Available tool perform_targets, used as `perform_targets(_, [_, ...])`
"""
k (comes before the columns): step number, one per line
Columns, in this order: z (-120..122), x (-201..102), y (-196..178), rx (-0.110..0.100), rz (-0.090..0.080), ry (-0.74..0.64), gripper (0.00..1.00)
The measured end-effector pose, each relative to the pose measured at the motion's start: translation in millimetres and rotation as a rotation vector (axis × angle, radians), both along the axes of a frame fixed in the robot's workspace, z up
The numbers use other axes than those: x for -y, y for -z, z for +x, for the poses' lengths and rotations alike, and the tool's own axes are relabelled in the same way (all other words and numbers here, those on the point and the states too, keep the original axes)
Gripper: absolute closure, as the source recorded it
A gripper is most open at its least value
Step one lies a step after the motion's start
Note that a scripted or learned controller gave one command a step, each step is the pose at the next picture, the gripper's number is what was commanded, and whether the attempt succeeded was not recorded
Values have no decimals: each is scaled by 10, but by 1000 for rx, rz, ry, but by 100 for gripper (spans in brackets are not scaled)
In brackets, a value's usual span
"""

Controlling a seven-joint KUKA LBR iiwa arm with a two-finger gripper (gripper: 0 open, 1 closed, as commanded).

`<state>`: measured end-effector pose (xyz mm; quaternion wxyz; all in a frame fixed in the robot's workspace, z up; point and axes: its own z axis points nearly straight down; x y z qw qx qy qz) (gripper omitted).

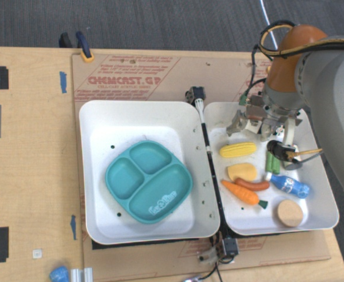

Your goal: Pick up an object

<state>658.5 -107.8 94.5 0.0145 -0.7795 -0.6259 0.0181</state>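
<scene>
Gripper (pixel 260 124) hangs low over the far end of the right bin (pixel 321 223), grey arm with orange band coming in from the right. Whether the claw is apart or together cannot be told from this angle, and nothing is visibly clamped in it. Pickable things all sit in the right bin: yellow corn cob (pixel 238 150) lies crosswise just near of the gripper, not clearly touching it. Pale orange lump (pixel 242 171) is just near of the corn. Reddish sausage (pixel 253 185) touches the lump's near edge. Orange carrot (pixel 241 192) lies slanted just beside the sausage, its green end toward the near right. Green stick (pixel 270 164) lies to the right of the lump. Blue bottle (pixel 290 185) lies on its side just near of the stick. Round tan disc (pixel 290 212) sits near the bin's near right corner, apart from the bottle. Left bin (pixel 95 157) holds a teal divided plate (pixel 149 181), lying flat and turned at an angle, well apart from the gripper. Both bins rest on a brown cardboard sheet (pixel 124 75) on the bench.
</scene>
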Motion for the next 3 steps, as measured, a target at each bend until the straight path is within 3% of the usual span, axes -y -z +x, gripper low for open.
perform_targets(1, [-812, 278, 90, 46, 4, -200, 0])
perform_targets(2, [-799, 281, -20, 51, 2, -199, 100])
perform_targets(3, [-938, -426, -902, 47, 1, -4, 100])
